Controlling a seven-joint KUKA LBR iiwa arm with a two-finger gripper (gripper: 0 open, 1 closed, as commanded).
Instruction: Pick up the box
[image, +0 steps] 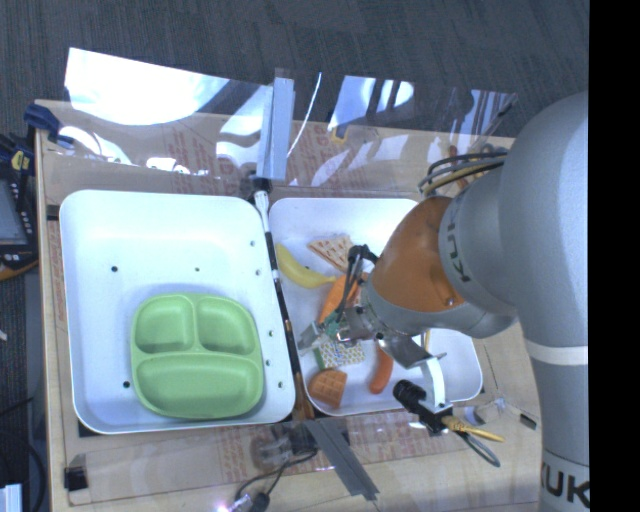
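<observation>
A: We see the grey arm's two-finger gripper (338, 335) low in the right white bin (462, 375), over a small patterned box (344, 353). Whether it's clenched, we cannot tell.

B: Crowded there. The yellow banana (297, 268), orange carrot (336, 296) and brown chunk (327, 385) lie close, so we risk snagging a neighbour.

A: The left white bin (90, 300) holds a green divided plate (197, 355); clear panels ring the bench.
</observation>
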